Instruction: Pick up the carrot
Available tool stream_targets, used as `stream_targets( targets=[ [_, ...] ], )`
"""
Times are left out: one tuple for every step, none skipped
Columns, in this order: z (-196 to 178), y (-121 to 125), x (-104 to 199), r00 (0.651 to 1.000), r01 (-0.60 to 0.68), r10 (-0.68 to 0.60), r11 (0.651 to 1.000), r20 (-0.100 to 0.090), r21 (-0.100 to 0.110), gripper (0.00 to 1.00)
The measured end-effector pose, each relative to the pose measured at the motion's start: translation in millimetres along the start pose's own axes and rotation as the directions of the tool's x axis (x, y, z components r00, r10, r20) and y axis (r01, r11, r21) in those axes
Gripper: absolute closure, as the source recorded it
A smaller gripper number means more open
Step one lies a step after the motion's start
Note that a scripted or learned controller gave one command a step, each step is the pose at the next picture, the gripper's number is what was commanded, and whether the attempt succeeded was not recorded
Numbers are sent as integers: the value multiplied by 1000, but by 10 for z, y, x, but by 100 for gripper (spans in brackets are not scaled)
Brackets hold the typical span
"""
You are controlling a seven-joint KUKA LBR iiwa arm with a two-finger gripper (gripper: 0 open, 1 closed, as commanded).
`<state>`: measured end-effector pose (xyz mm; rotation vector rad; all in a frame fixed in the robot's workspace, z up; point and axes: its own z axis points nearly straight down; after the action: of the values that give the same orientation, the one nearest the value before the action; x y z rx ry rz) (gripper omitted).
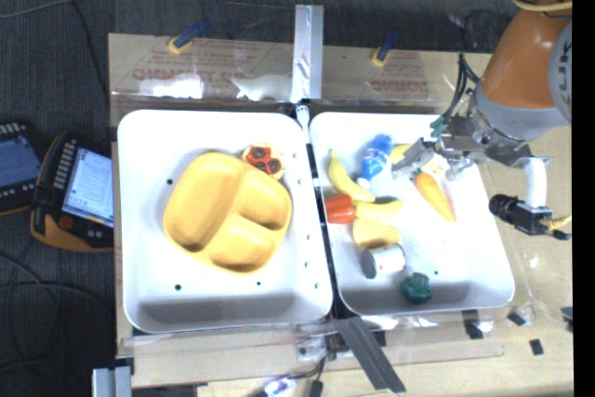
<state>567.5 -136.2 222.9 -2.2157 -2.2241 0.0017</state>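
- Two shallow white bins sit side by side on a bench, seen from above at a slant.
- The left bin (139, 228) holds a large yellow sectioned plate (228, 211), with a small orange and black toy (263, 159) touching the plate's far edge.
- The right bin (493, 279) holds a scatter of small toy foods.
- The carrot (434, 193), orange and tapered, lies in the right bin's far right part, its point aimed toward the near right.
- The grey arm with its orange band (525, 60) reaches in from the right, over the right bin's far right corner.
- The gripper (429, 161) hangs just over the carrot's thick end; from here I cannot tell how its jaws stand or whether they grip anything.
- A blue and white bottle-like object (375, 155) lies just left of the gripper.
- A banana (344, 182) curves along the bin's left side, with a red piece (339, 210) beside it.
- A yellow chunk (376, 230) and a grey and white cylinder (384, 260) lie near the middle.
- A dark green lump (416, 287) sits by the near wall.
- A handheld control pendant (79, 191) rests on the floor, left of the bench.
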Motion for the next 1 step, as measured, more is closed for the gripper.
stream_targets(
  targets=[
    [228, -25, -517, 1000, -7, 7, 1000, 2, 0, 0]
  ],
)
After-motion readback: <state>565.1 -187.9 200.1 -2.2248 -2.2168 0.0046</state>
